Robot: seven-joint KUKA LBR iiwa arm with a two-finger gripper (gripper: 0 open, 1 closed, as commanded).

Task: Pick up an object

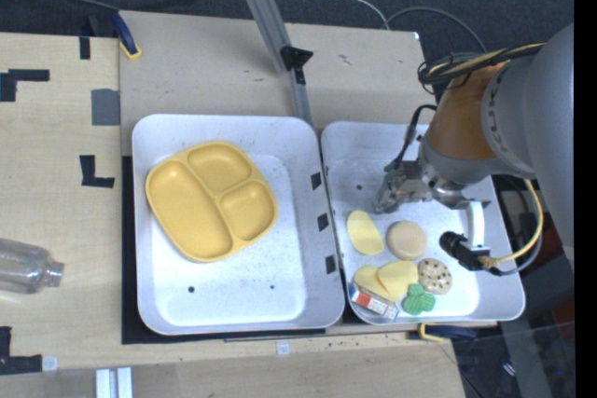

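The tool (392, 197) is seen low in the right bin (343, 144) – whether clenched or released cannot be told – with the nearest food, a yellow piece (364, 232), lying just beside it toward the bin's near edge.

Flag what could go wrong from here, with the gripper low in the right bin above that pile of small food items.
1. The items are packed close: the yellow slice, tan round and cookie nearly touch, so a descent could nudge neighbours instead of isolating one.
2. The gripper sits over bare bin floor, beside the pile; closing here would probably catch nothing.
3. The slice looks flat, so it may slip out.
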